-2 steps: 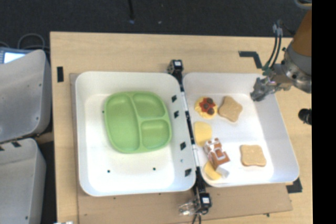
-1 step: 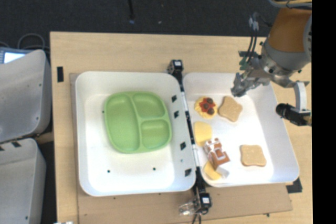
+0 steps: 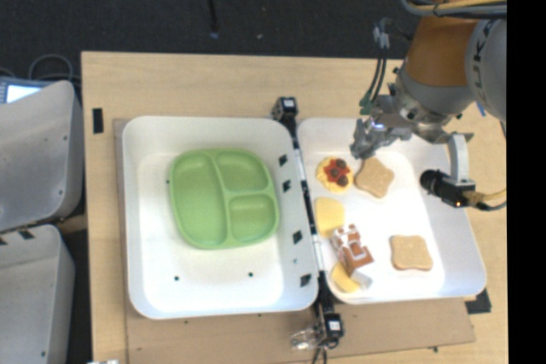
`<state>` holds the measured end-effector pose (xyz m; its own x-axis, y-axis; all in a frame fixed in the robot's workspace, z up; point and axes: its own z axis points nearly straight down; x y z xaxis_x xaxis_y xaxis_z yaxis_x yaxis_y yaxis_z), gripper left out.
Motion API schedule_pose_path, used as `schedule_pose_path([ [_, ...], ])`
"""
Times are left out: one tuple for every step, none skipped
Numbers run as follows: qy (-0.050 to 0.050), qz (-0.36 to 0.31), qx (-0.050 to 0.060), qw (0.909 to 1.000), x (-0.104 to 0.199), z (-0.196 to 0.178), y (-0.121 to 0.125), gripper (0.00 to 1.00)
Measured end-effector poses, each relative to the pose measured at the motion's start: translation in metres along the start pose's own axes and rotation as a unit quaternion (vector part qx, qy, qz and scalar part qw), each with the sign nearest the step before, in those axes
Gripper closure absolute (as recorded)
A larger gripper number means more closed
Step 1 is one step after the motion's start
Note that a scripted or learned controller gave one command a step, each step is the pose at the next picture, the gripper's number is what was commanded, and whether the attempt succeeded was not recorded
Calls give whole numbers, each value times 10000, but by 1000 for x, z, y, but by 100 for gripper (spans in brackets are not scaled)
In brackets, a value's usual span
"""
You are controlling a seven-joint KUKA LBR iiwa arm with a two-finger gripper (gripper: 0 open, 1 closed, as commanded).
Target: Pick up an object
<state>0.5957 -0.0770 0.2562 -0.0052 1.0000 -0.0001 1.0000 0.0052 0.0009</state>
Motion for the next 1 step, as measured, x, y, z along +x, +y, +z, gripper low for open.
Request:
schedule_pose_path([
  [2, -2, 5, 10000, 50, 14, 3, 100],
])
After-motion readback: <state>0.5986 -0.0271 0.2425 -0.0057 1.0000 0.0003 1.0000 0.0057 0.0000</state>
